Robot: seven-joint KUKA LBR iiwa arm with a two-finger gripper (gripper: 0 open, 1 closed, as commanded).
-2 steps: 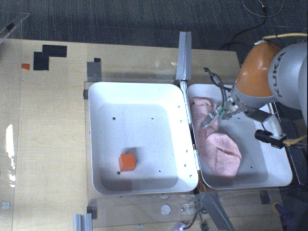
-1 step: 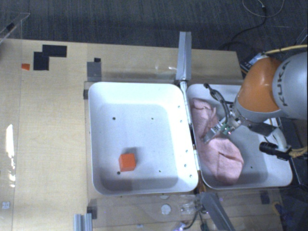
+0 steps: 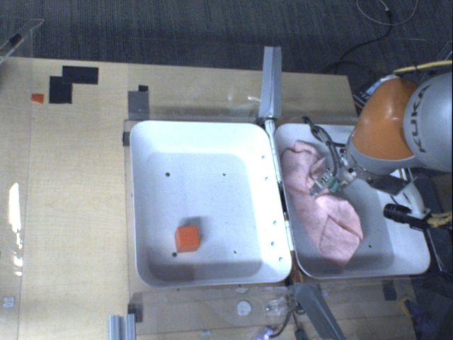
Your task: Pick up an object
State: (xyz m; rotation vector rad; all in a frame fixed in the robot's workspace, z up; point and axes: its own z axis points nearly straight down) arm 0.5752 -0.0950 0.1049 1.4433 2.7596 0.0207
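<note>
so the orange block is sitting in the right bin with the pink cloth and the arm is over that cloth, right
Not quite. The camera view shows the orange block in the left bin, alone, not in the right bin. The rest holds: the pink cloth lies in the right bin, and the gripper is over that cloth.

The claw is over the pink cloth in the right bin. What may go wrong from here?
1. The pink cloth is soft and rumpled, so the claw may pinch only a fold that slips out.
2. The cloth lies against the right bin wall beside the divider, so lifting may drag it over the edge.
</note>
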